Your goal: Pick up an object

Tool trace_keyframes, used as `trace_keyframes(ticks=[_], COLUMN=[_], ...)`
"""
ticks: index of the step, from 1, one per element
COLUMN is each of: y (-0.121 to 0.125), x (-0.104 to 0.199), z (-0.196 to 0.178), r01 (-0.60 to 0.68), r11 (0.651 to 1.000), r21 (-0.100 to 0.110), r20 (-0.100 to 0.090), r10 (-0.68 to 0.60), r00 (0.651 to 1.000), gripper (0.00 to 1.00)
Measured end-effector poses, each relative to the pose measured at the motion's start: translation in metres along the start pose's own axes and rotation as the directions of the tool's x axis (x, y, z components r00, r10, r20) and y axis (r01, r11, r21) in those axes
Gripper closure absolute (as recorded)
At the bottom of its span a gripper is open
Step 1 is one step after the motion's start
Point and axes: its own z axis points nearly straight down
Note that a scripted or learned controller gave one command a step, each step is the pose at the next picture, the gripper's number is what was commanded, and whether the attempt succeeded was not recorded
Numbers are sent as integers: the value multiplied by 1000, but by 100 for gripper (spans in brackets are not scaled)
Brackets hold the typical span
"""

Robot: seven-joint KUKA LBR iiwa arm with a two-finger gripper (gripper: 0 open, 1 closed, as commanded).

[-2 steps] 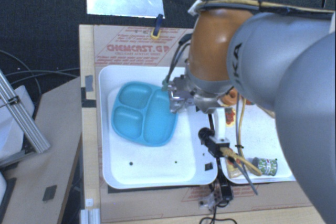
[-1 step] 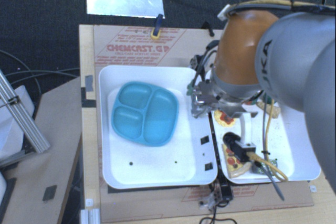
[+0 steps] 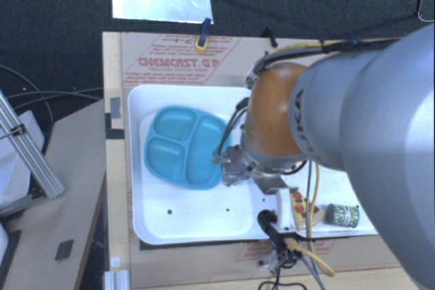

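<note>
A blue divided plate (image 3: 185, 146) is seen lying flat in the left white bin (image 3: 153, 227), set toward that bin's upper half, with bare white floor left open below it and a narrow strip along the left wall. At the plate's right edge, the robot's hand (image 3: 231, 166) is lowered close to the rim, though whether it is spread wide, drawn narrow or closed on anything cannot be told, since the wrist and its orange band (image 3: 272, 115) lie over it. Farther right, a small green-labelled can (image 3: 342, 215) and a red-and-yellow item (image 3: 304, 208) are seen in the right bin (image 3: 340, 180), much of which is covered by the grey arm (image 3: 367, 105). A slip is judged the chief risk: the plate is shallow, smooth and wide, so a grip taken only at its rim may be lost, or the plate may be tipped or pushed toward the left wall instead of lifted. A snag is also judged possible where the loose cables (image 3: 299, 258) hang near the bins' front edge. Room for lifting is judged best straight upward, as the worktop (image 3: 115, 146) beyond the left wall is only a narrow margin.
</note>
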Motion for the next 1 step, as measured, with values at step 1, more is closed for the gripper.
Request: trace_keyframes(ticks=[1], y=[45], x=[29], z=[-128], r01=[1], r11=[1000], r21=[-24], r20=[-5], r10=[-2], r00=[1000], gripper=[100])
